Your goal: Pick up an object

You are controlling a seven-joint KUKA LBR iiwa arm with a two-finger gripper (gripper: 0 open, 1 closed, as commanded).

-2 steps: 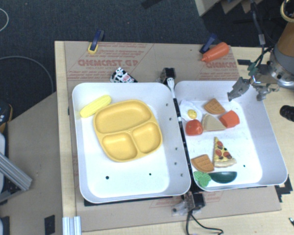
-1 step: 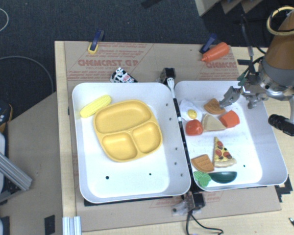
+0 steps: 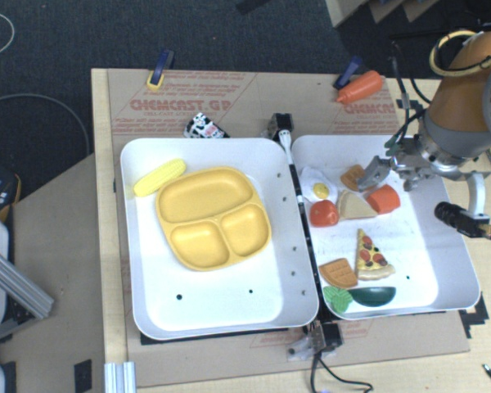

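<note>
The right bin holds toy foods: a fried egg, a red tomato, a bread slice, a brown biscuit, a red block, a pizza slice, a brown cracker and green pieces. My gripper hangs over the bin's upper middle, just above the red block and beside the biscuit. Its two grey fingers stand apart, open, with nothing between them.
The left bin carries a yellow divided plate and a yellow corn-like piece. An orange clamp, a blue-yellow clamp and a black-white toy lie on the board behind the bins.
</note>
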